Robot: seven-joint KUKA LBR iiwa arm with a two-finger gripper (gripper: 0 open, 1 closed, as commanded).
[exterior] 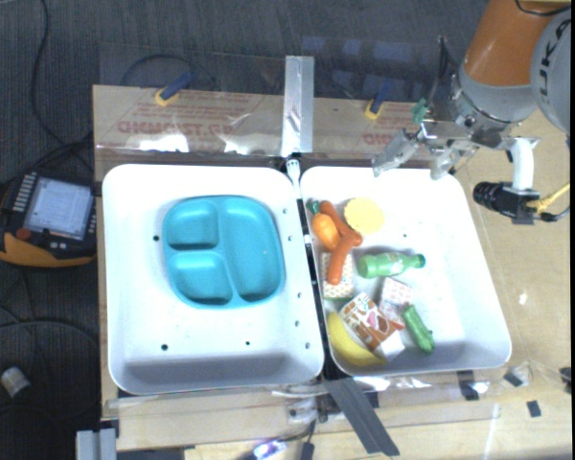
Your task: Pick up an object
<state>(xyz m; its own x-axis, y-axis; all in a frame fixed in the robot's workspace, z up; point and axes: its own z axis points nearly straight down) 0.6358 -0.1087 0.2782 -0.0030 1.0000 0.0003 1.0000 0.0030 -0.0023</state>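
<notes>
Hovering spread and empty beyond the right bin [479, 257], the gripper [417, 156] could best pinch the light, rigid green bottle [390, 264] mid-body.

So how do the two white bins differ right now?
The left bin holds one thing, a blue divided tray lying flat near its middle; the right bin holds a heap of small toy foods. The left bin's load sits apart from the walls; the right bin's crowds toward the divider side. The gripper hovers at the right bin's far rim. Both are shallow and white.
</notes>
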